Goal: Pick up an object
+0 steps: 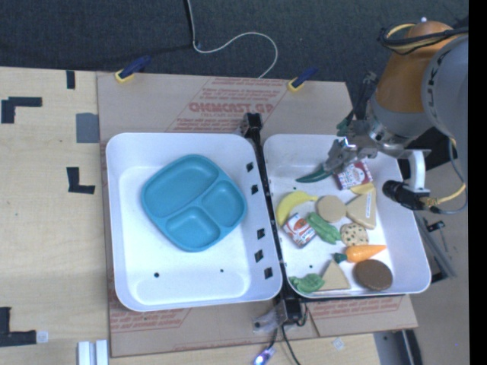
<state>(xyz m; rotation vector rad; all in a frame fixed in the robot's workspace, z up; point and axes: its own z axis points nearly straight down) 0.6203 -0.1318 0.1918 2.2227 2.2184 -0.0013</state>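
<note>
On the left side of the picture is the wooden bench top (38, 226), with a few black marks on it. A big sheet of brown cardboard (221, 105) lies on it, held at the top by two clips, one yellow and blue (133, 68) and one blue and yellow (303, 77). A thin white cord (228, 44) loops over the dark floor at the top.

The left bin (125, 280) sits left of the middle. A blue plate with three sections (193, 201) lies in it, a bit tilted, in the upper half of the bin.

The right bin (411, 276) touches the left one along a dark seam in the middle of the picture. It is full of toy food. From its left side there is a yellow banana (292, 202), a small red and white packet (300, 230), and a green leafy piece (307, 284) near the bottom edge. Then come a round tan cracker (330, 207), a green pea pod (326, 230), a chocolate chip cookie (354, 234), an orange carrot (364, 253), a tan wedge (335, 274) and a brown round patty (374, 274). A pale cheese slice (363, 207) lies by the cracker.

In the upper part of the right bin is a dark green pepper (312, 176). Just beside it is the gripper (338, 160), pointing down at the pepper's right end, over a red and white wrapper (354, 176). I cannot tell how wide it is open, or if it has the pepper.

The grey and orange arm (411, 82) fills the upper right corner.
</note>
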